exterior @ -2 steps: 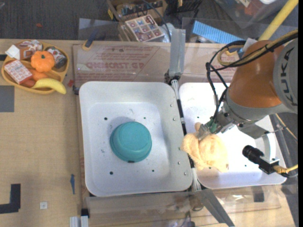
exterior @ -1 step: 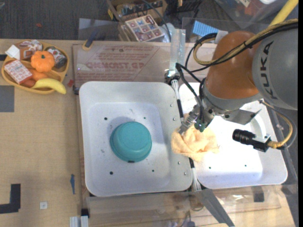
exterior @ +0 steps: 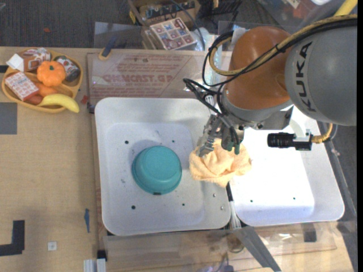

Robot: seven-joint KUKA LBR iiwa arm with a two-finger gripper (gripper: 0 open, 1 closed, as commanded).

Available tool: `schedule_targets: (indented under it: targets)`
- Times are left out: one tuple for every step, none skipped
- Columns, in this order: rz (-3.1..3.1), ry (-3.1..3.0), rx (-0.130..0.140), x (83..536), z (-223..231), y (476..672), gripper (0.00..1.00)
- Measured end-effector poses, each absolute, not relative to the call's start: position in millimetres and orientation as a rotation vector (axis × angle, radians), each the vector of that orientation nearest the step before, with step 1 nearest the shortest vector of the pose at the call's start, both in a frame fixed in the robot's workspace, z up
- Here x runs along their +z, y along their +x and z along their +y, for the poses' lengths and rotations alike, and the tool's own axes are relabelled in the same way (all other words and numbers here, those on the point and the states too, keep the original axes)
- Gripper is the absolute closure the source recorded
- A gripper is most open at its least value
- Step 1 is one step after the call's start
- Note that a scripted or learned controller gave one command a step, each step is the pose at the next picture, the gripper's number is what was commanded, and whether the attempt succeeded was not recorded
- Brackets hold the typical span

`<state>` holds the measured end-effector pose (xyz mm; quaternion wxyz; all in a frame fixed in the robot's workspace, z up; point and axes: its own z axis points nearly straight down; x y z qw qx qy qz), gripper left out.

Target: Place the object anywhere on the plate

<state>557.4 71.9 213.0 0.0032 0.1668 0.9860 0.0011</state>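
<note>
I see two white bins: the left bin (exterior: 113, 208) holds one teal plate (exterior: 157, 169), upturned. One yellow cloth (exterior: 220, 164) drapes over the divide between left and right bin (exterior: 295, 200), beside the plate. My hand (exterior: 222, 143) pinches the cloth's top. Beyond on the counter (exterior: 45, 169), one fruit bowl (exterior: 41, 81).

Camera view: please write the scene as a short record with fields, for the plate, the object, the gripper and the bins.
plate: teal plate, upside down, in the left bin
object: yellow cloth, crumpled, lying over the edge between the left bin and the right bin
gripper: gripper directly over the cloth, at its top
cloth on plate: no, they are apart
outside bins: tray of toy food at the upper left
</note>
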Motion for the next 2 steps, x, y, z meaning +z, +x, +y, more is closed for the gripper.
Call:
schedule_targets:
  targets:
    - [3.133, -0.001, 0.005, 225.3, 109.2, 591.0, 1.00]
    - [3.133, -0.001, 0.005, 225.6, 109.2, 591.2, 0.00]
